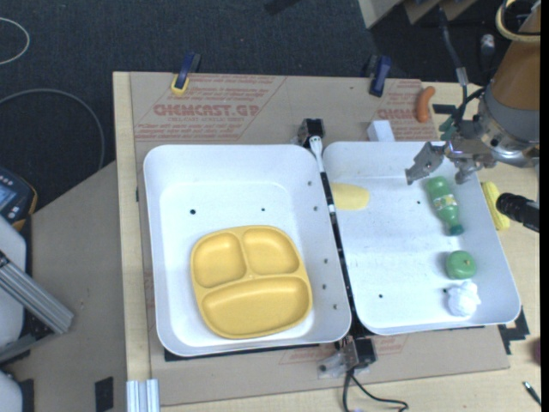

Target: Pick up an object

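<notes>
Near edge of counter (129, 230): left bin (163, 230) carries a yellow divided plate (249, 280), toward its near side. Right bin (377, 256), near right corner: small white crumpled object (463, 299); just beyond it a green round object (461, 265).

Mid right bin, right side: green bottle (444, 202) lying flat, long axis running near-to-far. Candidate pick target, judged by proximity. Pale yellow flat piece (350, 197) lies by the bin's left wall, well apart from the bottle.

Far side: end effector (442, 163) hangs just above the bottle's far end, fingers apart, nothing between them.

Step in hand, as judged: descent onto the bottle. Do well by centring over the body rather than the end, fingers straddling the short axis, closing only once low. Risk: the bottle may roll off to the side.
</notes>
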